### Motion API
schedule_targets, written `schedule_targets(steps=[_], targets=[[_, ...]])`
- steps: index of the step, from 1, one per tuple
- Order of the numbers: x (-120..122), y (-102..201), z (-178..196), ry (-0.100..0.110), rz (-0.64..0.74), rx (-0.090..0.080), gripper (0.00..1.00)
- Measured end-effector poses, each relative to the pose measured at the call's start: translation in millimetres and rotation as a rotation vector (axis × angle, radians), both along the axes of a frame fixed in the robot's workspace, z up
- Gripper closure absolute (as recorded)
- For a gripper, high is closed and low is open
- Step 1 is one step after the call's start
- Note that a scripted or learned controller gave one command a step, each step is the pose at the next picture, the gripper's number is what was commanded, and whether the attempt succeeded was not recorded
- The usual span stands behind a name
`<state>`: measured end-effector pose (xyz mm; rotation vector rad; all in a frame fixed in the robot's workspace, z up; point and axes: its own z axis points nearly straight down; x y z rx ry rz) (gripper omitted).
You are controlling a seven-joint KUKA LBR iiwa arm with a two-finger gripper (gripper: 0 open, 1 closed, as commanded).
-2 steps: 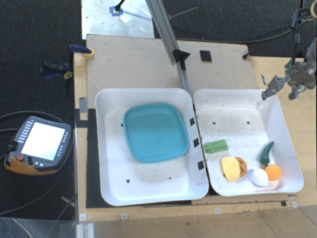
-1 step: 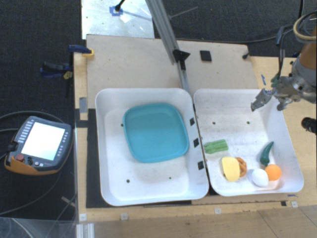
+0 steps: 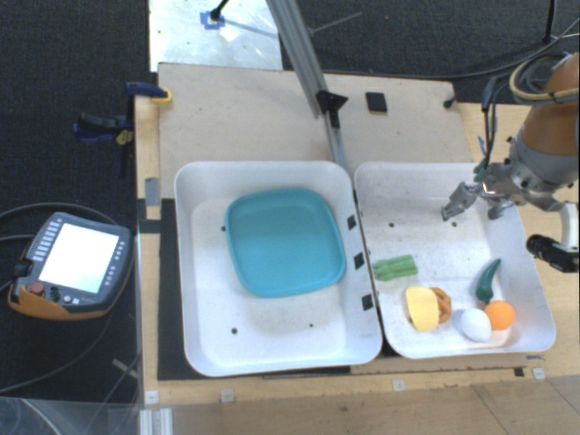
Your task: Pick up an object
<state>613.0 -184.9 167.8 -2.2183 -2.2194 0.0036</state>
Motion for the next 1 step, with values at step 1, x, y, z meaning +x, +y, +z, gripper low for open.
schedule_targets(steps=[1], targets=[[-0.6, -6.1, -60.5, 0.000, -0.001, 0.000, 0.00]])
